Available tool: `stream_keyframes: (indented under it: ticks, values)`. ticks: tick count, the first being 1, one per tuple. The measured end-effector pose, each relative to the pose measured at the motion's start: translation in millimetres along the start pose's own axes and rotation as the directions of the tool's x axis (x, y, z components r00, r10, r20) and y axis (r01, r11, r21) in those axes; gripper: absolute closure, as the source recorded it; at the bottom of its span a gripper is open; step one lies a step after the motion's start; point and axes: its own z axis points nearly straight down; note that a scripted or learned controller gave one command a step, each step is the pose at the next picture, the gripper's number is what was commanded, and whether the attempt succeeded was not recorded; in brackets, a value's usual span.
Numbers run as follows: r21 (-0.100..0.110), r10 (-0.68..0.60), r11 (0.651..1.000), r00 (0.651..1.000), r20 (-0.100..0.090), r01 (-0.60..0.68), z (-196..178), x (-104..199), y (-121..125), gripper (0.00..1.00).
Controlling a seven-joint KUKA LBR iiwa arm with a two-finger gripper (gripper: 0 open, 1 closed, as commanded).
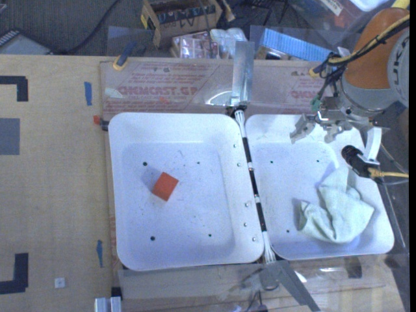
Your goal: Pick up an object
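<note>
**Cloth lies below the gripper in the right bin**

Crumpled pale green-white cloth [338, 210] sits in the lower right part of the right-hand shallow white bin [279, 174], bunched into a heap that touches the bin's right wall. We see the two-finger metal gripper [315, 130] near the upper edge of that same bin, its fingers spread apart with nothing between them. From the gripper, the cloth lies toward the lower right of the frame, near but clearly apart from the fingertips.

We judge the cloth to be the closer target. Its long axis runs roughly from the upper right to the lower left of the frame, with a thin flap trailing toward the lower left; the folds are soft in this view, so that axis is probably only approximate.

A small orange block [165, 186] rests in the left-hand shallow white bin [130, 142], well apart from the gripper and toward the left of the frame. It sits turned so its corners point roughly up and down the frame, with no marked long axis.
</note>
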Motion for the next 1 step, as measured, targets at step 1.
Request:
stream_keyframes:
  ticks: [1]
  values:
    - [0.000,-0.356,0.935,0.935,0.001,0.356,-48.7,67.9,-44.7,0.00]
